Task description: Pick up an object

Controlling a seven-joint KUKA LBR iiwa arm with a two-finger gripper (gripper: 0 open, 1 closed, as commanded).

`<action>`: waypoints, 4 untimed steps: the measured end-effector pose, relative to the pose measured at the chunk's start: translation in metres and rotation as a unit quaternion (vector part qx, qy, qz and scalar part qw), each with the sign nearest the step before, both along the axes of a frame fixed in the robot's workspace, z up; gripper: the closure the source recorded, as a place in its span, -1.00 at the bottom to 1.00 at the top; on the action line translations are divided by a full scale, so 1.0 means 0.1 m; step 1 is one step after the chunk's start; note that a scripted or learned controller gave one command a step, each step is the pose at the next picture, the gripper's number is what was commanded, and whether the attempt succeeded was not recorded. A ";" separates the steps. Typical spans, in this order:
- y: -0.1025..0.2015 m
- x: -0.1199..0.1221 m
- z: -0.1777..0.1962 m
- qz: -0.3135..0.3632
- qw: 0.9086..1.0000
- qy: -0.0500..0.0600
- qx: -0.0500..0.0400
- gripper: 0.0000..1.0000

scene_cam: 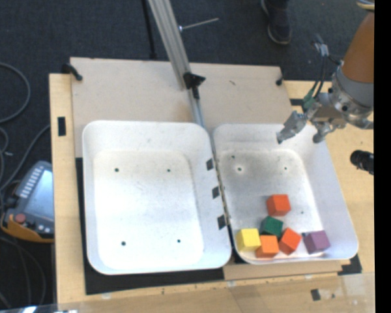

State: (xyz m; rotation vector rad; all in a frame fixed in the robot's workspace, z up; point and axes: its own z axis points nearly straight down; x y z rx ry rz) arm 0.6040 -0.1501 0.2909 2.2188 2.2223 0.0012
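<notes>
the blocks sit packed in the near right corner of the right bin [326, 194], and that crowding is the main hazard. the green block [272, 225] is hemmed in by the yellow block [249, 238], an orange block [268, 245] and a red-orange block [290, 240], all touching or nearly so, so a finger coming down there would likely land on top of a neighbour or wedge between two blocks and push them apart instead of closing on one. the purple block [317, 240] lies close to the near wall of the bin, where a finger could strike the rim. the red block [278, 205] stands a little apart on the far side of the cluster and looks the safest choice, though a poorly turned wrist could still nudge it into the others.

the left bin [94, 175] holds nothing to grasp, so any descent there would be wasted.

the arm reaches in from the right, its orange band high at the right edge, wrist tilted down and to the left. the gripper [306, 130] hangs over the far right corner of the right bin, well apart from the blocks, its two fingers spread with nothing between them. from here it must travel toward the near side and drop before any grasp can begin.
</notes>
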 end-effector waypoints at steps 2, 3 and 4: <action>0.10 -0.70 -1.94 -0.002 1.000 -0.002 -0.002 -1.00; 0.09 -0.69 -1.82 -0.004 1.000 -0.004 -0.001 1.00; 0.74 -1.11 -0.91 0.003 1.000 -0.003 0.001 1.00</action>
